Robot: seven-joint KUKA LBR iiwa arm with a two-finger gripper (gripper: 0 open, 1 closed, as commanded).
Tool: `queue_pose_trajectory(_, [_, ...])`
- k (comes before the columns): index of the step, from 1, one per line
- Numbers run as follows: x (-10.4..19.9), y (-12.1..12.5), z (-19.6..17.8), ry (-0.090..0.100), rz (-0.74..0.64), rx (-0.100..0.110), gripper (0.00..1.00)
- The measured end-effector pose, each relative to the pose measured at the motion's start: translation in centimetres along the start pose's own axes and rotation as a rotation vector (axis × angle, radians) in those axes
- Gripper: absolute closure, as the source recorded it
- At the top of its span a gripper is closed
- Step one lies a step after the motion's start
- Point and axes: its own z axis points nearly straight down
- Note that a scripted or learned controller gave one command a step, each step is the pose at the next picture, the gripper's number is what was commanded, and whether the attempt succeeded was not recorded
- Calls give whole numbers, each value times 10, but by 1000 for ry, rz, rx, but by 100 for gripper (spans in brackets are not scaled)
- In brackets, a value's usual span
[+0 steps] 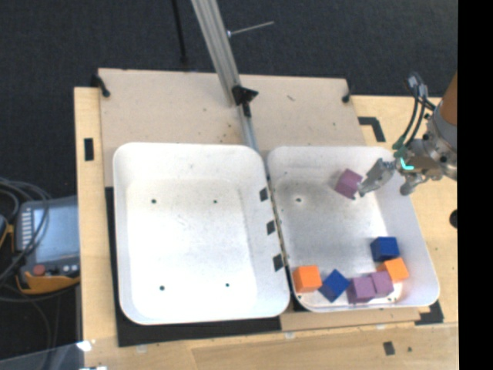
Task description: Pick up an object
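Gripper [368,185] over right bin [323,168], fingers closed on purple cube [348,183] at its tip. Other blocks [362,280] well below gripper, along bin's near edge.

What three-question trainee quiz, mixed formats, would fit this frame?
1. True or false: the left bin holds the blocks.
2. Which blocks lie in the right bin's near corner? A) two orange, two blue, two purple B) three green C) one red
3. Fill in: the block nearest the claw is ____.

Key: 1 false, they lie in the right bin. 2 A, such as the orange block. 3 purple, the purple block at the fingertips.
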Motion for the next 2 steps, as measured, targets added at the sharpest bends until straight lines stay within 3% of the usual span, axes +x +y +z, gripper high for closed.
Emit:
queue_pose_trajectory(1, [0, 1, -1, 0, 1, -3, 0])
queue_pose_trajectory(2, [4, 7, 56, -2, 5, 3, 0])
